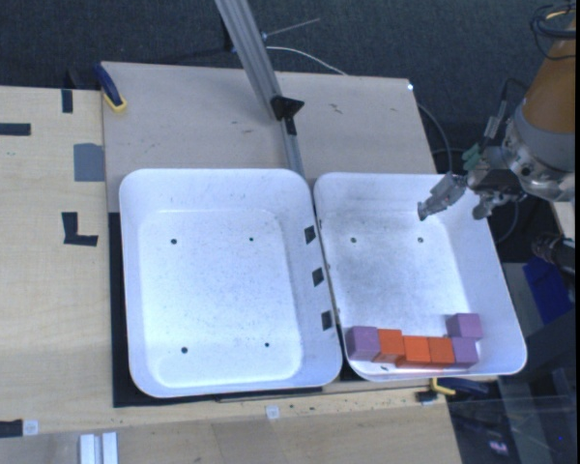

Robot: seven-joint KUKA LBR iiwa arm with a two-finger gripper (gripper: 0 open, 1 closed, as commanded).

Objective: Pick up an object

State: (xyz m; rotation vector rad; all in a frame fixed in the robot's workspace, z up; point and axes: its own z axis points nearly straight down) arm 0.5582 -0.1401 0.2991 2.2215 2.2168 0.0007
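- The things to pick are a cluster of small blocks (pixel 418 342) packed along the near edge of the right bin (pixel 483 259), towards its near right corner: a purple block (pixel 363 340) at the left end, orange blocks (pixel 416 348) in the middle, and purple blocks (pixel 464 336) stacked or butted at the right end.
- The gripper (pixel 454 198) hangs over the far right corner of that same bin, well apart from the blocks. Its two fingers look spread with nothing between them, though they are small and somewhat blurred.
- Likely trouble: the blocks touch one another and sit against the bin's raised near wall, so a finger may find no gap to slip into, land on top of a block, or strike the rim.
- A closing grip could also catch two blocks at once, or push the row along the wall instead of lifting one.
- The end blocks look the easiest targets, since each has one free side.
- The left bin (pixel 213 278) carries only dark specks and offers nothing to grasp.
- No brand, label or writing can be read anywhere; the dark tape marks on the wooden bench (pixel 39 259) are plain shapes, not letters.
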